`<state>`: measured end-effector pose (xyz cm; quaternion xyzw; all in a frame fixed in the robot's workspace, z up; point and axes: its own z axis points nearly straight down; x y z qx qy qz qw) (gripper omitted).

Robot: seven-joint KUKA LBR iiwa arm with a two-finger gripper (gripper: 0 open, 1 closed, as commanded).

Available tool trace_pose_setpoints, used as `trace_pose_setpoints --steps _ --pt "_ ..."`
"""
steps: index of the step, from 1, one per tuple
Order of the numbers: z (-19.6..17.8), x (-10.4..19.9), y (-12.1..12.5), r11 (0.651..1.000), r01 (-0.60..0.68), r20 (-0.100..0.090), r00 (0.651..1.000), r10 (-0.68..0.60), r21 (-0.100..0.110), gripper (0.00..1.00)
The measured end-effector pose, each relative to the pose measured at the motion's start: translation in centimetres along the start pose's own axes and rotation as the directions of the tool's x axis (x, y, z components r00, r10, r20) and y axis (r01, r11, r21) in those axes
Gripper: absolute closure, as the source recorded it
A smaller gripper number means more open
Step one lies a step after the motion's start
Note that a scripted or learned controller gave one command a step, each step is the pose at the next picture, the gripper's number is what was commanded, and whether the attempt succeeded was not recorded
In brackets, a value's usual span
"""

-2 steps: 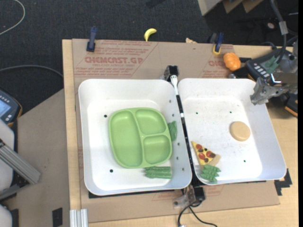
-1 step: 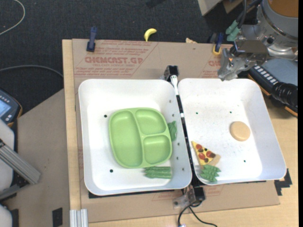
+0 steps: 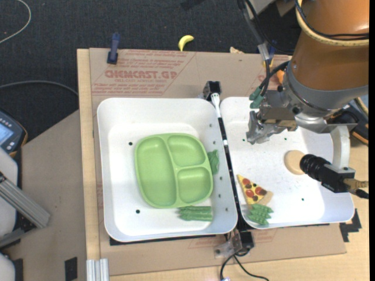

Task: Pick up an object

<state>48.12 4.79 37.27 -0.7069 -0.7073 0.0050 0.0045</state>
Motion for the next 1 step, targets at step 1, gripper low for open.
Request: trace_pose_setpoints --steps 1 --pt "-1.75 5.02 -0.22 1.000 0.005 -0.003 1.000 -0.005 -0.016 1.00"
